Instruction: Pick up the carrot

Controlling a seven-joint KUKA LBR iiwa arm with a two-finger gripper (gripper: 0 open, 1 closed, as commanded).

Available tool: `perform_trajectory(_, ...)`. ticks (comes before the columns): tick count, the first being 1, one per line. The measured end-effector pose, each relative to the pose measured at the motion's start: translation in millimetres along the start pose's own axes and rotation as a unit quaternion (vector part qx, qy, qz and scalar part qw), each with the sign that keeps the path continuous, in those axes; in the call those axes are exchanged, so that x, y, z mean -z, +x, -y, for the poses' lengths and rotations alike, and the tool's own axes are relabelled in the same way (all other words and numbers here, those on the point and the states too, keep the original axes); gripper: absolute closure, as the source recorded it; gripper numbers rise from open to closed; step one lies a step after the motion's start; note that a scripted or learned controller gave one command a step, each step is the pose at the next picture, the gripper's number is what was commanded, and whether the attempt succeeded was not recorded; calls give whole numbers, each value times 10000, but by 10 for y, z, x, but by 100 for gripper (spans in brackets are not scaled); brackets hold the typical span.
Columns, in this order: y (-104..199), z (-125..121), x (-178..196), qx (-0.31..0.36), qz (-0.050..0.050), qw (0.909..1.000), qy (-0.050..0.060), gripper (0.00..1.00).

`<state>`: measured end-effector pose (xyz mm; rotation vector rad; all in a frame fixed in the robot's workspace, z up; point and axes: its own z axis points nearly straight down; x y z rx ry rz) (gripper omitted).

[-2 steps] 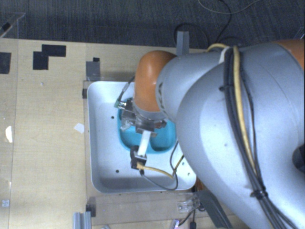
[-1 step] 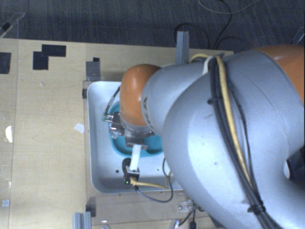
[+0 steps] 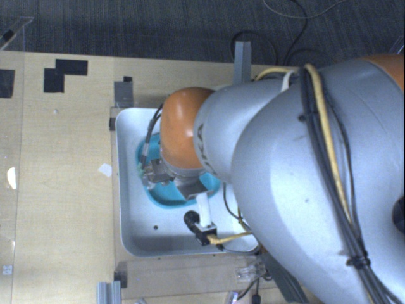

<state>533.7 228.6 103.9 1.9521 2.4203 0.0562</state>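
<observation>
The arm (image 3: pixel 304 170) has a smooth grey shell with a soft satin sheen, and its orange band (image 3: pixel 180 128) looks like glossy plastic. The white bin (image 3: pixel 130 189) appears as smooth, slightly shiny plastic, holding a glossy blue plastic-looking object (image 3: pixel 166 196). The bench (image 3: pixel 57 189) shows pale matt wood, beside dark, rough-textured carpet (image 3: pixel 126 14).

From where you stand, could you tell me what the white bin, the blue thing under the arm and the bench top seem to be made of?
The shallow white bin looks like moulded plastic: smooth, rounded corners, soft sheen. The bright blue rounded object, mostly hidden under the wrist, also seems plastic, judging by its saturated, even colour; I cannot tell more. The pale bench top looks like light wood or laminate, matte with faint grain.
</observation>
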Motion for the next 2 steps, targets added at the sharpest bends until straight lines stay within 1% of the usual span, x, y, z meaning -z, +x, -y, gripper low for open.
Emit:
perform_trajectory(1,-89,19,-2,1761,-1,9844,42,0)
perform_trajectory(2,-142,-254,-17,3999,-84,9164,142,0)
